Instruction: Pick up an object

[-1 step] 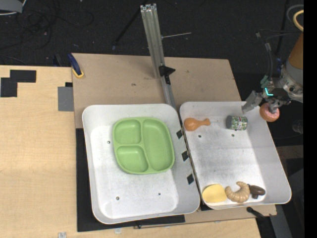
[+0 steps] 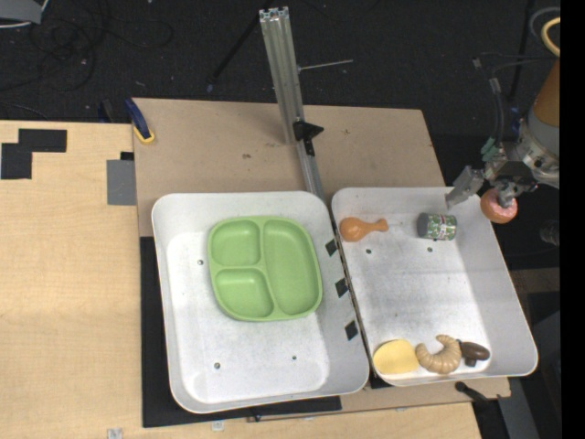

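Note:
My gripper (image 2: 491, 193) hangs over the far right corner of the right bin (image 2: 512, 309), below the grey wrist. A small red-pink round fruit (image 2: 500, 208) sits right under it, at the bin's right rim; whether it is gripped I cannot tell. In the right bin lie a green-and-silver can (image 2: 440, 227) on its side near the back, an orange gourd-shaped toy (image 2: 362, 229) at the back left, and at the front a yellow disc (image 2: 395, 358), a tan curled toy (image 2: 440, 354) and a dark brown piece (image 2: 474, 351).
The left bin (image 2: 183, 355) holds a green divided plate (image 2: 265, 268). A metal post (image 2: 285, 90) stands behind the bins, and black clips (image 2: 340, 286) sit on the divide between them. Cables hang by the arm at the right.

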Controlling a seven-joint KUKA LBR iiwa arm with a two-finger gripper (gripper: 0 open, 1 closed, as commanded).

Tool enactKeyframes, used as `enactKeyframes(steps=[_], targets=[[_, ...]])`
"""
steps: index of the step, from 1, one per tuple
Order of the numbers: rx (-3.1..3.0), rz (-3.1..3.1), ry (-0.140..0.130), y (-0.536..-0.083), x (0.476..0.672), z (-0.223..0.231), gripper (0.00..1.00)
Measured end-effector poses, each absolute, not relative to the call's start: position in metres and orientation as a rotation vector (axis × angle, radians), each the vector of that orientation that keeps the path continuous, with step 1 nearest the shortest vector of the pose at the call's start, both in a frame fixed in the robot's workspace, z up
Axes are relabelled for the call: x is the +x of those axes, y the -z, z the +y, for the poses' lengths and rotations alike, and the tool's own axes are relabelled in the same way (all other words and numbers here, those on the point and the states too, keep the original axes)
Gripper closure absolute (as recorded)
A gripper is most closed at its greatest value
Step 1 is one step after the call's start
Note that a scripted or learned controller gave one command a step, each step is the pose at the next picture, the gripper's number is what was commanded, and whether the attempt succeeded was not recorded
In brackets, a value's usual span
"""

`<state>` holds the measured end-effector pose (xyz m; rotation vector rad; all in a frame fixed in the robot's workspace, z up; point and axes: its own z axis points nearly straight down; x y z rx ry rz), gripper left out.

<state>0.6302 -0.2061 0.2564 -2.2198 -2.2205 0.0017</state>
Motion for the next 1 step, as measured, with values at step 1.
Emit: enactKeyframes(steps=[1], targets=[[-2.215,-2.217,-0.007,-0.1952,0.6227,-0.2003,0.0]])
